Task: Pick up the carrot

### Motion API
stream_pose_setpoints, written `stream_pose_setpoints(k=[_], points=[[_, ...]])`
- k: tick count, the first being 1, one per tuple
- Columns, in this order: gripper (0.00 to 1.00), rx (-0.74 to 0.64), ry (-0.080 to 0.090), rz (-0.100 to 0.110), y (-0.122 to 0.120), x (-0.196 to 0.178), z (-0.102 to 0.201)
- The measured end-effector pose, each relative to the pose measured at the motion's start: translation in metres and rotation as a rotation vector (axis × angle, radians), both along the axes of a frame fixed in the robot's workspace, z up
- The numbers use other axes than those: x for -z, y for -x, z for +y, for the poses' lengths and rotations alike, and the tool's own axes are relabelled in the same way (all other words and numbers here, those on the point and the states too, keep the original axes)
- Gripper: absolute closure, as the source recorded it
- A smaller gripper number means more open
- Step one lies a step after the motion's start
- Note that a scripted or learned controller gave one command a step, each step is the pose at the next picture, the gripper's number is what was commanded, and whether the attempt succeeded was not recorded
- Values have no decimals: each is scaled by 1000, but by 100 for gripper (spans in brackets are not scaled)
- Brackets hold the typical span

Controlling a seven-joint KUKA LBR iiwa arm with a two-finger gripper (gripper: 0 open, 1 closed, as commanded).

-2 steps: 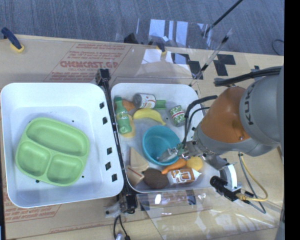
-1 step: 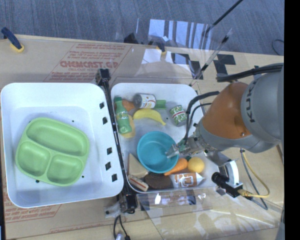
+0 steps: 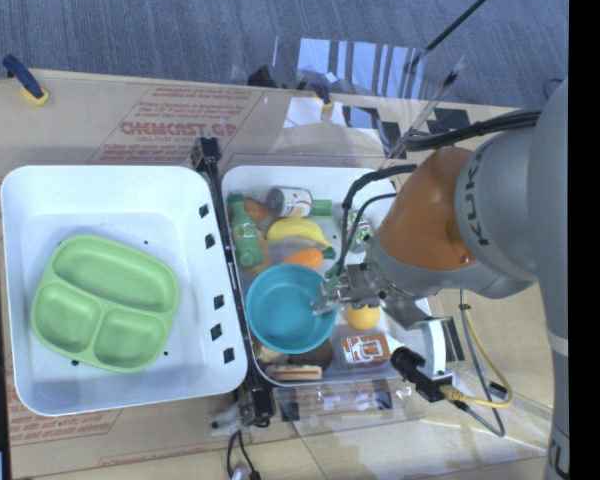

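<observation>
Though half hidden behind the blue bowl (image 3: 288,308): carrot (image 3: 305,258) in right bin (image 3: 242,183), below banana (image 3: 298,232)
Gripper (image 3: 337,290): just right of and below carrot
Finger state: cannot tell

table (image 3: 130,133): brown board with red print, mid frame
left bin (image 3: 20,268): left of centre
right bin (image 3: 250,183): touching it, centre
clamp (image 3: 25,80): upper left corner

The bench sheet (image 3: 170,128) reads "CHEMCAST GP"; the arm (image 3: 490,218) reads "KUKA".
</observation>
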State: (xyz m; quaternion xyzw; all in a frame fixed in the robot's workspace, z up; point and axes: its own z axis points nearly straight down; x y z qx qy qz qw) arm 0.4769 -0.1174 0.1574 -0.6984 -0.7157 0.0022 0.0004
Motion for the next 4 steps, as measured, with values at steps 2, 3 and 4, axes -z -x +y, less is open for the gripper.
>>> stream_pose_setpoints(k=[2,3,4], points=[[100,488,7,-6,0,-35,51],[100,275,-1,5,-15,-40,-39],[0,273,-3,4,-15,-40,-38]])
